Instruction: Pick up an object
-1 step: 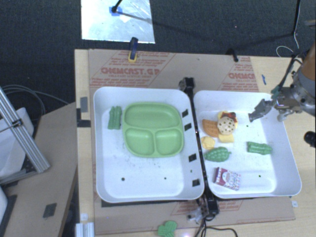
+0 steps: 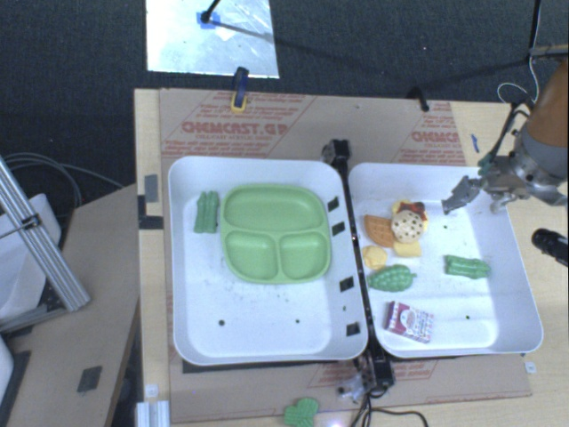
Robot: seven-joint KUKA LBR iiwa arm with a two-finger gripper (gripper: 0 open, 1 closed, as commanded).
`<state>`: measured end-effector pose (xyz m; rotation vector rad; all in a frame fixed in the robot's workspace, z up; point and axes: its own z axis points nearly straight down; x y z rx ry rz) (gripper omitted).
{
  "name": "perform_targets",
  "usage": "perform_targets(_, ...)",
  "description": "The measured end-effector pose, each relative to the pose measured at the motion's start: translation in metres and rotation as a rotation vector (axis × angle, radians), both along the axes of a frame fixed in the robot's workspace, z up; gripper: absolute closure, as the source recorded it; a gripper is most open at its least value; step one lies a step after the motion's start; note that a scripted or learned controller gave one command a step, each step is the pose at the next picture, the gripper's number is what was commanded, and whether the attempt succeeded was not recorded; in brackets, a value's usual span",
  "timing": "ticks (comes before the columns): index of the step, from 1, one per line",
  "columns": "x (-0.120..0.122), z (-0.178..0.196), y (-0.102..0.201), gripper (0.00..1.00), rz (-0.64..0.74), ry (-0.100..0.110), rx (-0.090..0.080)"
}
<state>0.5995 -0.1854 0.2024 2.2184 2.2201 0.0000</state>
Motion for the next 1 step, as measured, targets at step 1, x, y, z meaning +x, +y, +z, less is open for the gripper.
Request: perform_targets(1, 0.0583, -0.1209, -0.0193, 0.0, 0.006, -0.006, -0.001)
